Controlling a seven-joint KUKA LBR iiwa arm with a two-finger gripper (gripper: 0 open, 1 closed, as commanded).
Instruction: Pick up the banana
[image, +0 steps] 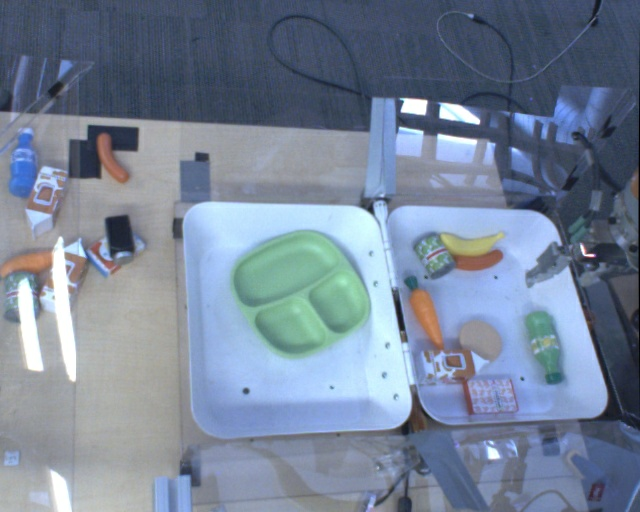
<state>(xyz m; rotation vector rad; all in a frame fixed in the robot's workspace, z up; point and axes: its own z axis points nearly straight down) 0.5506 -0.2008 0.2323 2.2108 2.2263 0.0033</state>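
In the right bin (590, 395), nearest me, lie a red box (490, 395), a carton (447, 365), a green bottle (545, 346) and a carrot (426, 312). Farther back the banana (472, 242) lies at the far end, its long axis running left to right, touching a sausage (478, 262) and just beside a can (434, 254). The gripper (548, 264) hangs over the bin's right edge, so the banana sits to its left and slightly beyond; I can't tell how its jaws stand, and nothing shows in them

Grey metal gripper (549, 264) at the right bin's (590, 395) far rim, dark cables and glinting brackets behind it, small red light
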